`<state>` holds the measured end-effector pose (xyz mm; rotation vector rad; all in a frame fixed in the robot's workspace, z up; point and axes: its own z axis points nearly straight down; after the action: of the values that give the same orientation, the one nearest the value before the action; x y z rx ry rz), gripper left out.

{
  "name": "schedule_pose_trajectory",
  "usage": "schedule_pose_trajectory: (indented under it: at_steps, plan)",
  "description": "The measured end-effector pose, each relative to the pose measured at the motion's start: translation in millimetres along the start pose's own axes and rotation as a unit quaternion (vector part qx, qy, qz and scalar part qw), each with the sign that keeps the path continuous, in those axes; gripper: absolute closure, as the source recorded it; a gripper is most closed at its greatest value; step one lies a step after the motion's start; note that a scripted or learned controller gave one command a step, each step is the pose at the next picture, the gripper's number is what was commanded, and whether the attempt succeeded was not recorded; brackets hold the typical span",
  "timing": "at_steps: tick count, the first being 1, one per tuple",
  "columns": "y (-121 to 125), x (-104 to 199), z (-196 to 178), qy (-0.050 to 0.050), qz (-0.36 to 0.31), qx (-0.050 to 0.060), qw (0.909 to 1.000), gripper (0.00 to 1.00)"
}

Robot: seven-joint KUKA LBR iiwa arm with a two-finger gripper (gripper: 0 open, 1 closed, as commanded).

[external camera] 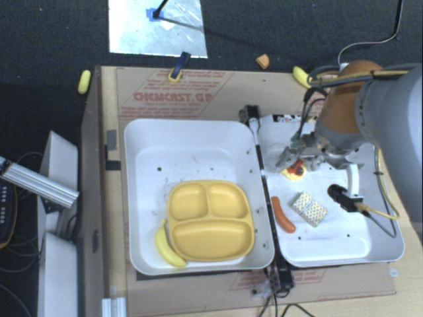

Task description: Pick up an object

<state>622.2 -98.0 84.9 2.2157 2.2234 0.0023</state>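
Hovering over the right bin point(380, 243), the gripper point(299, 158) sits just above a small yellow-and-red toy point(293, 172) near the divider; whether it grips anything I cannot tell. The toy lies directly under it, toward the bin's near side.

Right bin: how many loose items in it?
3. Orange sausage near the bin's left wall, patterned white block beside it, small yellow-red toy under the claw. The arm may hide more.
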Motion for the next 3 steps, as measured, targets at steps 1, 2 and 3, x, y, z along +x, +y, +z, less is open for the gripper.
schedule_pose_trajectory:
  at_steps: [1, 2, 3]
  plan:
    - [-53, 12, 1, 0.0, 0.001, 0.001, 1.0, 0.0]
    - [-15, 15, 0, 0.0, 0.0, 0.0, 1.0, 0.0]
    - [-6, -1, 0, 0.0, 0.001, 0.0, 1.0, 0.0]
